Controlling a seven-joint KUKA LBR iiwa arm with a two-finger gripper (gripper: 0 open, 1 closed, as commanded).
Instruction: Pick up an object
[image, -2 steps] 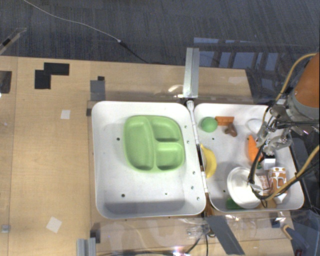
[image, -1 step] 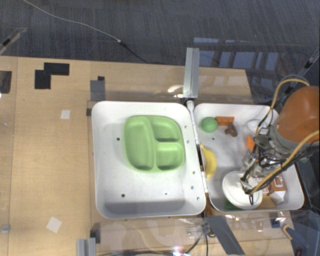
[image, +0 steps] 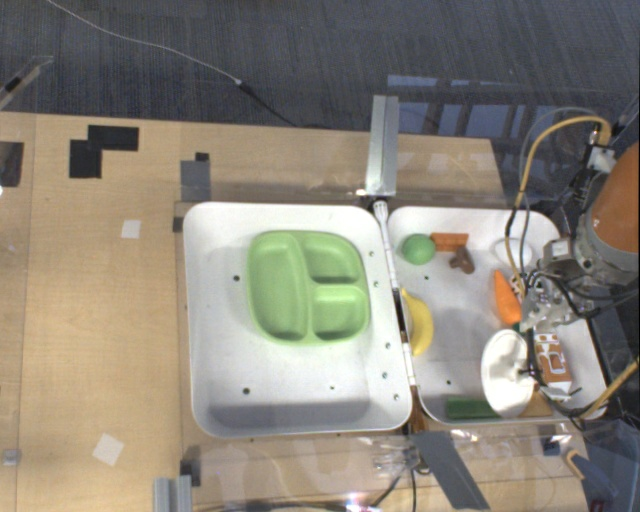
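- You will find no brand, label or legible writing on any item in the frame.
- Your gripper (image: 540, 330) sits at the right edge of the right bin (image: 440, 400), low over the floor, among a tangle of cables; whether it is open or closed cannot be told, and nothing can be seen held in it.
- The orange carrot (image: 505, 297) lies just left of the gripper, near touching it.
- The white cup (image: 505, 372) lies just below the gripper, at lower right of the bin.
- The banana (image: 420, 325) lies against the bin's left wall, well apart from the gripper.
- The green ball (image: 418, 248), an orange block (image: 449, 241) and a small brown piece (image: 462, 263) sit at the bin's upper part.
- A dark green bar (image: 470, 407) lies at the bin's lower edge.
- The left bin (image: 215, 400) holds a green divided tray (image: 307, 286).
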